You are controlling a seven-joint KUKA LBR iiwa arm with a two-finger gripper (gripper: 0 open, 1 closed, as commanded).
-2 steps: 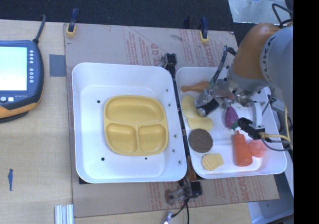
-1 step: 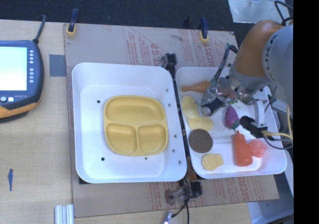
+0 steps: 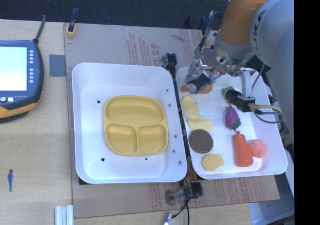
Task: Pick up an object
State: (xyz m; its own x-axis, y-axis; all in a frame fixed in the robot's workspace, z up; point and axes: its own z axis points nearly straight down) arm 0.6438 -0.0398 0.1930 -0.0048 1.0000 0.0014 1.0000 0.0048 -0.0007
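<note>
Gripper (image 3: 199, 83) above six toy foods (image 3: 201, 140).

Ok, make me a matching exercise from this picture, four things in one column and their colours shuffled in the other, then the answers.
Things:
1. divided tray
2. grapes
3. round patty
4. carrot

Colours:
A. orange
B. brown
C. yellow
D. purple

Pairs: 1-C, 2-D, 3-B, 4-A

Grey arm (image 3: 275, 24) with orange band (image 3: 245, 9) and black cabling.
</note>
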